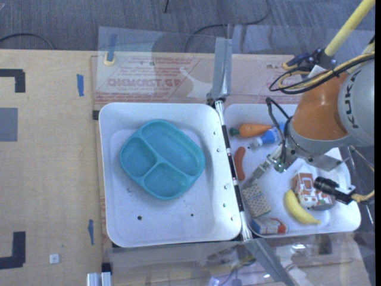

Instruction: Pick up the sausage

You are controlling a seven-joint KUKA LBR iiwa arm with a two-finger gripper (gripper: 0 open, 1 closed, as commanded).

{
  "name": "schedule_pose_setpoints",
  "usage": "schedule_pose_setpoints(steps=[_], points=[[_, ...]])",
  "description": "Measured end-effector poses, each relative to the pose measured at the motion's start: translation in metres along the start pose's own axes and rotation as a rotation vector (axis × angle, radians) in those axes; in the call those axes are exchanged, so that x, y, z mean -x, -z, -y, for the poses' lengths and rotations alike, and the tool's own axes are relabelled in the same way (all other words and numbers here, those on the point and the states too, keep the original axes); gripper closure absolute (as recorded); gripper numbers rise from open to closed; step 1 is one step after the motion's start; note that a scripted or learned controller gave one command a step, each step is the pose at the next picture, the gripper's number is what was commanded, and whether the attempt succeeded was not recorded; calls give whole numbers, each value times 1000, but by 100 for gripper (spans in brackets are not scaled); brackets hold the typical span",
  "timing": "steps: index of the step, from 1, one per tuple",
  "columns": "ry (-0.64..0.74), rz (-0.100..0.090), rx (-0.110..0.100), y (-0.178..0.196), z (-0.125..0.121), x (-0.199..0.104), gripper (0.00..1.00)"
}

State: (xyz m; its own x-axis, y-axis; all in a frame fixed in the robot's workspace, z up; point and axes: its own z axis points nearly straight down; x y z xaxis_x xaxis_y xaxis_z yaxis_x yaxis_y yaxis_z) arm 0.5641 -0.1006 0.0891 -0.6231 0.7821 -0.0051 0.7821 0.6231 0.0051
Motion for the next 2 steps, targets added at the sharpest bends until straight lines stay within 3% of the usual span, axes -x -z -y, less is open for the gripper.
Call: schedule_pose_setpoints(steps=[1,2], points=[[-192,1,0,-2,-58,50,0],[-190,10,6,11,-60,52,100]])
